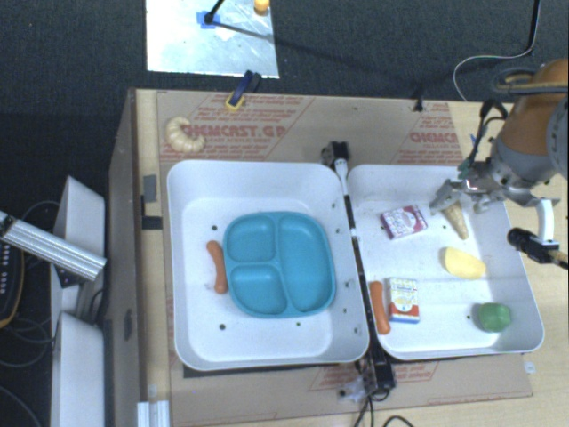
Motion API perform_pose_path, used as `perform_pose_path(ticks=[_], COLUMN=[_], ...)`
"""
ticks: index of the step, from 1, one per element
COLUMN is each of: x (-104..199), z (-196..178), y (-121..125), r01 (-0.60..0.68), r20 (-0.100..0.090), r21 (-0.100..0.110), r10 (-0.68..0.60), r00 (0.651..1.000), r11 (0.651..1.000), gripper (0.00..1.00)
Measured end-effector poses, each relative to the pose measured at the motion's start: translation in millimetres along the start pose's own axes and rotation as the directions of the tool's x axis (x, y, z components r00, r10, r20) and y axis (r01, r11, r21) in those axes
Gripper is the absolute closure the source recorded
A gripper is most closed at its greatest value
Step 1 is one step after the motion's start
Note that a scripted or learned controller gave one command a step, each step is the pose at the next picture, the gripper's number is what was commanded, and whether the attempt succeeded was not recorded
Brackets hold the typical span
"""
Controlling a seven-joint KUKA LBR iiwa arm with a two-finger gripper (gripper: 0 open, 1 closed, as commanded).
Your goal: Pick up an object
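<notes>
My gripper hangs over the far part of the right bin, fingers spread open with nothing between them. Just below its tips lies a tan ice-cream cone. Left of the cone is a small maroon and white box. Nearer the front sit a yellow lemon-like piece, a green round object, a small red and white carton and an orange sausage by the bin's left wall.
The left bin holds a blue divided plate and another orange sausage. A divider rail runs between the bins. A pale curled object and a blue-yellow tool lie on the cardboard behind.
</notes>
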State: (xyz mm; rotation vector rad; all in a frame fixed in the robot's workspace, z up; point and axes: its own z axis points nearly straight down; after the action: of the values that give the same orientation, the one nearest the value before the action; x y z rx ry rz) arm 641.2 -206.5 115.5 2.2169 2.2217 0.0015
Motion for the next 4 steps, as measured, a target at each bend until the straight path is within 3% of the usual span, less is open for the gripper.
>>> perform_pose_path(ticks=[1,2,3,4], x=[0.1,9.7,87.9,86.2], z=[31.4,30.3,27.1,15.7], y=[-62.6,-11.4,28.8,29.5], r01=[-0.002,0.001,0.003,0.005], r20=[-0.002,0.0,-0.003,0.0], r21=[0.003,-0.001,-0.001,-0.004], r10=[0.002,-0.001,-0.003,-0.005], r00=[1.0,1.0,1.0,1.0], r11=[1.0,1.0,1.0,1.0], gripper=[0.0,0.0,0.0,1.0])
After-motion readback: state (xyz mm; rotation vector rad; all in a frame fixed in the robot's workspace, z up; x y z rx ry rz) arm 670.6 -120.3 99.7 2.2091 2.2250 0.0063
